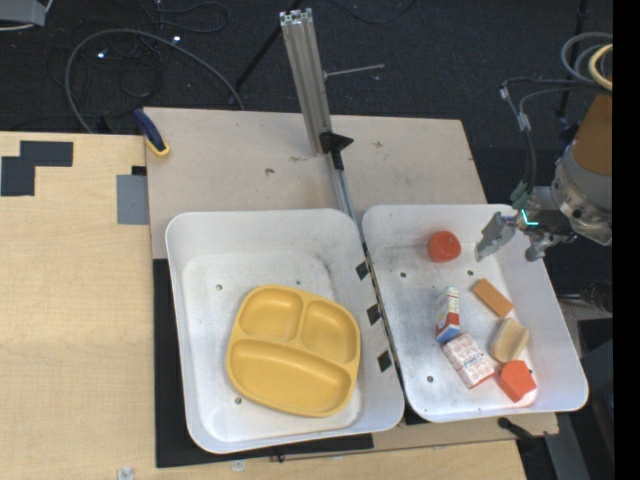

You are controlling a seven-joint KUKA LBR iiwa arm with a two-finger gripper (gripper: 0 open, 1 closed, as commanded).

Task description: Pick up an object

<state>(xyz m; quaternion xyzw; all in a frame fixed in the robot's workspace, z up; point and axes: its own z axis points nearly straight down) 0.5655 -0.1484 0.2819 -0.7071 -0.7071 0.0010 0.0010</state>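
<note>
On the worktop (240, 163), the left bin (190, 268) carries a yellow divided tray (293, 349) lying flat, apart from everything else. The right bin (410, 368) holds the loose pieces: a red round piece (445, 246) near its top, a small tube (450, 314) and a small printed box (468, 359) in the middle, then a tan block (491, 297), a pale block (509, 340) and an orange-red block (517, 380) toward the right side. All lie on the bin floor, so nothing is picked yet. The tool (512, 238) hovers over the right bin's upper right edge, its fingers spread wide with nothing between them, nearest the red round piece and the tan block. Judging from this, choosing a piece, descending, closing and lifting all remain.
</note>
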